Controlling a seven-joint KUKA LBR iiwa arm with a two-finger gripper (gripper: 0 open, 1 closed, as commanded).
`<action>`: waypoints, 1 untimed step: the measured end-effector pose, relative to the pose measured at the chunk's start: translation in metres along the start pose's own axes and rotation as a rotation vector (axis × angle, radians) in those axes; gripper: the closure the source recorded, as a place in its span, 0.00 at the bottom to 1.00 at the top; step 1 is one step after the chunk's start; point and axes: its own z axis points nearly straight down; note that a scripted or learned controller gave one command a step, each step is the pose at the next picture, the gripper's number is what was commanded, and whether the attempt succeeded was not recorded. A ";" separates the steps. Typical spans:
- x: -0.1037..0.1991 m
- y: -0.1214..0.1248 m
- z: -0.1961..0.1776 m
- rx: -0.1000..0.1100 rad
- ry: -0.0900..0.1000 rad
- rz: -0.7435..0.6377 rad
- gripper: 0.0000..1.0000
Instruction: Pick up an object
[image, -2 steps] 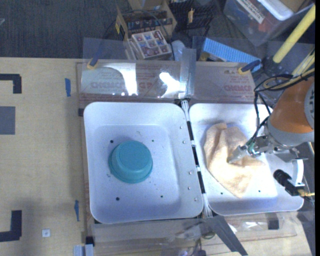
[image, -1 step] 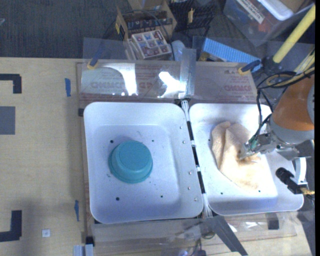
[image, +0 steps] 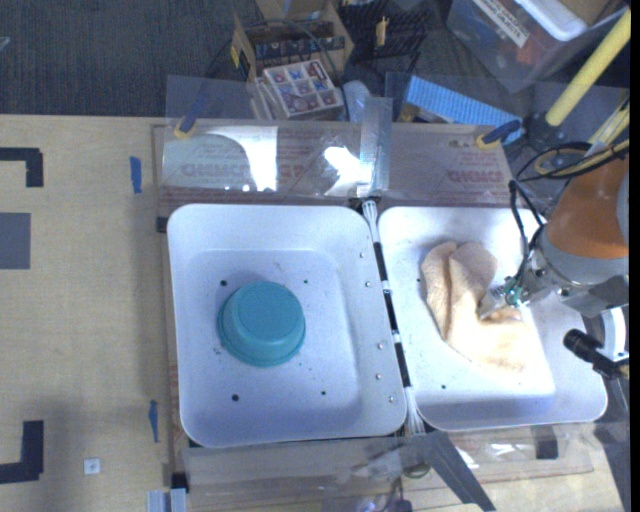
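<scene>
**Arm Down on the Cloth**

There were two white bins side by side on the bench. The left bin (image: 190, 260) had a blue bowl (image: 262, 322) in it. The bowl sat upside down, near the middle of the bin floor, and nothing touched it.

The right bin (image: 580, 400) had a pale cloth (image: 460, 300) in it. The cloth was soft and crumpled. It lay along the middle of the bin, with one end up near the back and the other end spread out toward the front.

The arm (image: 590, 225) came in from the right side. It was grey with an orange band. Its gripper (image: 500, 305) was low down, right at the cloth, on the cloth's right edge. The tip looked like it touched the cloth or pressed into it. I could not tell if the gripper had hold of the cloth, because that spot was small and blurry.

Black cables hung near the arm. Behind the bins stood a clear wall (image: 270, 160) with shiny spots on it.
</scene>
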 end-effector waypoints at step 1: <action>0.063 -0.044 -0.057 0.009 0.006 -0.044 1.00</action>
